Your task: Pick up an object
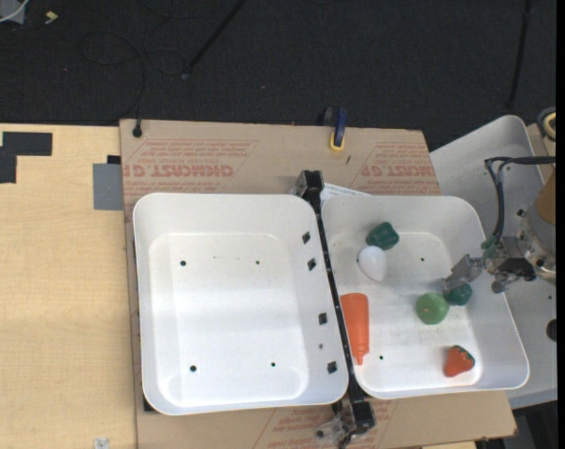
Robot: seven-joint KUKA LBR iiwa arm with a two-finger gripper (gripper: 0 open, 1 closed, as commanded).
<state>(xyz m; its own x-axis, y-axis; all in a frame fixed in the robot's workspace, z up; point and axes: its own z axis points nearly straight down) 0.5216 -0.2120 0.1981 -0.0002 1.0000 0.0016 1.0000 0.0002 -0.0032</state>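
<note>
The right bin [493, 344] holds several objects. A dark green piece [383, 235] lies near its back, with a white rounded one [372, 263] just in front of it. An orange carrot [356, 326] lies along the left wall. A light green ball [431, 308] and a small dark green object [459, 295] sit side by side at mid-right, and a red strawberry [458, 361] is at the front right. My gripper [480, 282] reaches in over the right wall, low, with its fingers spread and nothing between them. Its left finger [461, 271] ends just above the small dark green object.
The left bin [152, 297] stands beside the right one, with a black divider with clips [322, 279] between them. Both rest on a cardboard sheet [217, 157]. A blue and yellow clamp [338, 129] sits at the sheet's back edge.
</note>
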